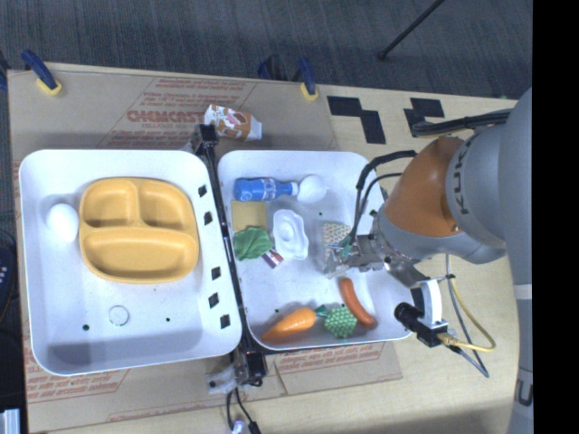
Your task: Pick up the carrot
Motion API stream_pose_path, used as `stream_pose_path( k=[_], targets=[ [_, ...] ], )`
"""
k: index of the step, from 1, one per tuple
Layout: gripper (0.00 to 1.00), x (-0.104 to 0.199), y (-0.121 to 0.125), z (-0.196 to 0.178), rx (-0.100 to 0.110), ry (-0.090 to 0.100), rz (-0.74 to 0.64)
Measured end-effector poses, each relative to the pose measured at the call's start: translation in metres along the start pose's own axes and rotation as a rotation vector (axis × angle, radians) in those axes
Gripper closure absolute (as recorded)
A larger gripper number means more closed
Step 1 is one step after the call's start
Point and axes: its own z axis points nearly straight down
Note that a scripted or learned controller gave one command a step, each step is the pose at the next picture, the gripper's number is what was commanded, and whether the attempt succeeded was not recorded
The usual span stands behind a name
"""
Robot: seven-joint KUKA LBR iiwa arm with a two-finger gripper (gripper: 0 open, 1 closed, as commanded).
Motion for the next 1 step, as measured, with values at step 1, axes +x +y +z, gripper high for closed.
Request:
stream_pose_path(
  k=[1],
  targets=[
    [1.0, -0.0146, -0.0036, -0.1017, -0.004, -0.002, -0.129]
  ],
)
